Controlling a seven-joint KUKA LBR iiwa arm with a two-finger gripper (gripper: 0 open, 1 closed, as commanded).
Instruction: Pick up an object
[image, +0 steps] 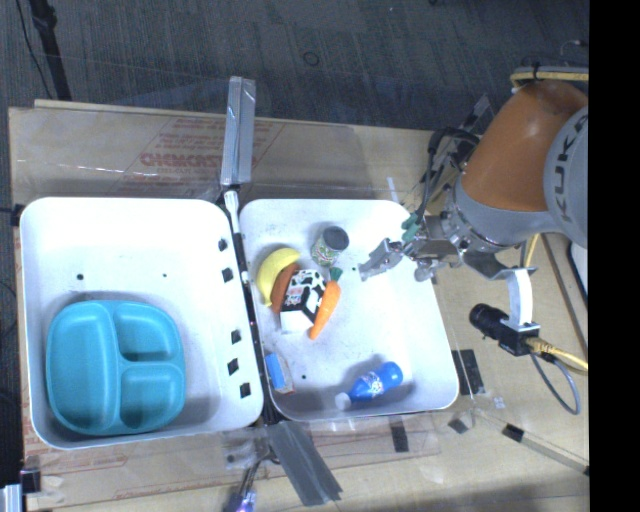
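Gripper (375, 260) hangs over right bin (420, 340), upper-right part; can't tell its state, nothing seen in it. Left of gripper: small can (331, 240), banana (273, 272), carrot (324, 309), black-white toy (300, 293). Blue bottle (373, 383) below. Blue tray (117, 367) well left of gripper, in left bin (120, 230).

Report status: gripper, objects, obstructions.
Gripper above right bin, nothing held. Carrot, banana, blue bottle lie loose. Approach unobstructed.

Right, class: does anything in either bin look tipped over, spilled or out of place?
The blue bottle lies on its side near the right bin's front edge. The banana, carrot and a black-and-white item sit piled together. Nothing looks spilled.
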